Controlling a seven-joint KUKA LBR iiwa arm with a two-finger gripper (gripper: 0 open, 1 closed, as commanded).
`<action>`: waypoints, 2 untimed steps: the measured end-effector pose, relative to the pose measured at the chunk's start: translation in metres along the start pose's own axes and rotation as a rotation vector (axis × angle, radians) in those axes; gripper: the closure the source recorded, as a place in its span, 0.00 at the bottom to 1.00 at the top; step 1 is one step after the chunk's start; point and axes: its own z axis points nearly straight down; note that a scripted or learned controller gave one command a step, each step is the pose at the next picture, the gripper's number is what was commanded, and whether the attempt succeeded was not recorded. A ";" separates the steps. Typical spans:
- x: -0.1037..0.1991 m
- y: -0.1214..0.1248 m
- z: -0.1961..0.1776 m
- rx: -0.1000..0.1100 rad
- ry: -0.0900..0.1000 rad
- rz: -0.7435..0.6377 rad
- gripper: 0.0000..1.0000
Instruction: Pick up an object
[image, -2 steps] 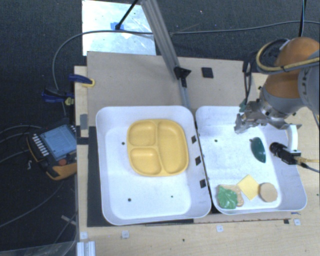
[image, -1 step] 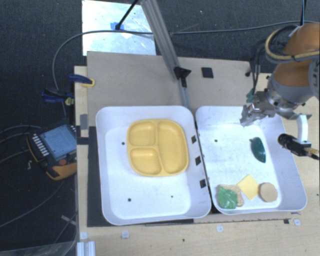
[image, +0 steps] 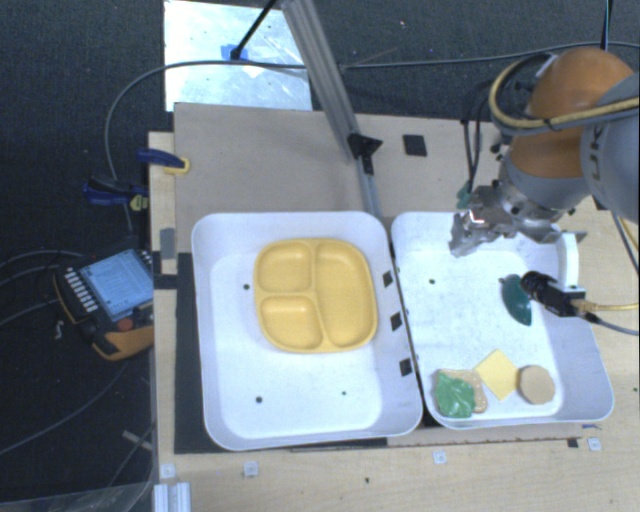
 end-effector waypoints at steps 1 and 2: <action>0.052 0.006 -0.009 -0.001 0.001 -0.002 1.00; 0.104 0.006 -0.012 -0.001 0.000 -0.002 1.00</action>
